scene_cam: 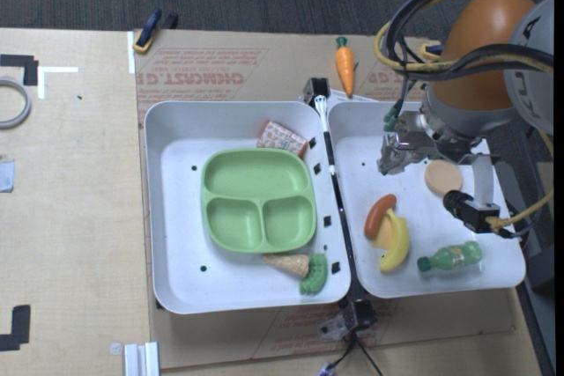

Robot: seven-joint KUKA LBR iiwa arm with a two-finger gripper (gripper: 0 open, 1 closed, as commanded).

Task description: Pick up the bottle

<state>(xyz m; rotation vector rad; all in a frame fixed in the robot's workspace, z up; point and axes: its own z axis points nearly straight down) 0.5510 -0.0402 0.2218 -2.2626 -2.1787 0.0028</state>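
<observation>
Risk lay in distance: the small green plastic bottle (450, 258) lay flat at the right bin's (352, 216) lower right, while the tool (393, 156), grip state impossible to tell, hovered upper centre, near the yellow banana (394, 243) and red sausage (379, 215), which it might snag instead.

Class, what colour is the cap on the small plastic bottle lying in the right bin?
Green, on the small green plastic bottle, seen in the camera view.

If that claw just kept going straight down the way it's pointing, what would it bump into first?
Probably the bare white floor of the right bin. The gripper hangs over an open patch above the sausage and banana, away from the bottle. Depth is hard to judge.
</observation>
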